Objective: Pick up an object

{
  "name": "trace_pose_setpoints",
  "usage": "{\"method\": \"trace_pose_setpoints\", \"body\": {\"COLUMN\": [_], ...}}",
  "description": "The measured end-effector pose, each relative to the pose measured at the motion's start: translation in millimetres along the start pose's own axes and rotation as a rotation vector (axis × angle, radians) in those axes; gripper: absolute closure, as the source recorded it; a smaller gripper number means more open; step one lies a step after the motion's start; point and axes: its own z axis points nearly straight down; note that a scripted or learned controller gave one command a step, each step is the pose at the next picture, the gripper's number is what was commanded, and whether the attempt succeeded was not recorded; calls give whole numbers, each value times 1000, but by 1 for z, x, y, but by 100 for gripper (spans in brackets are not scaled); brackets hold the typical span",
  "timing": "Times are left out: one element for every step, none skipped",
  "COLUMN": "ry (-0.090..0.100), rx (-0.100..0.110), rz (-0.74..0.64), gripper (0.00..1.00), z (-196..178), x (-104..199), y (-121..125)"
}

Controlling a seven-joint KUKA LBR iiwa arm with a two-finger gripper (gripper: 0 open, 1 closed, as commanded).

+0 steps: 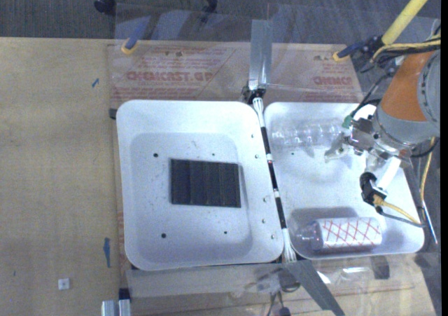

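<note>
Bottle [304,136]: lies at 12 o'clock in your right bin [414,237], not lifted.
End effector [350,141]: just beside it, at its 3 o'clock; grip unreadable.
Left: you have grasping and lifting to do.

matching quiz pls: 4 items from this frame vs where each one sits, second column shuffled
Items:
1. dark slab
2. clear bottle
3. red-checked pack
4. gripper

Places:
A. near end of the right bin
B. middle of the left bin
C. over the right bin, beside the bottle's right end
D. far end of the right bin, lying on its side

Pairs: 1-B, 2-D, 3-A, 4-C
</note>
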Motion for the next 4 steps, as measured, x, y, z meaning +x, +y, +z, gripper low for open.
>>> {"method": "trace_pose_setpoints", "body": {"ry": [2,3,3,2], "rx": [-5,-8,-8,4], "rz": [36,34,34,-146], "gripper": [0,100,0,0], "z": [33,21,22,-16], "x": [6,7,7,-38], "y": [-39,-38,-38,-79]}}
